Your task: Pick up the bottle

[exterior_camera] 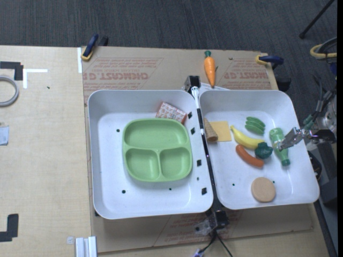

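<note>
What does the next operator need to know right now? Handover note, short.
Gripper: at the right bin's right edge, fingers against the green bottle. Open or shut cannot be told from this view, and no firm hold on the bottle is visible.
Bottle: lying in the right bin near its right wall, next to the dark green broccoli-like toy.
Also in that bin: banana, orange sausage, green pepper-like toy, cheese slice, round tan cookie.
Left bin: green divided plate.
Done: arm has reached the bottle.
Left: confirm grasp, lift the bottle out.
</note>
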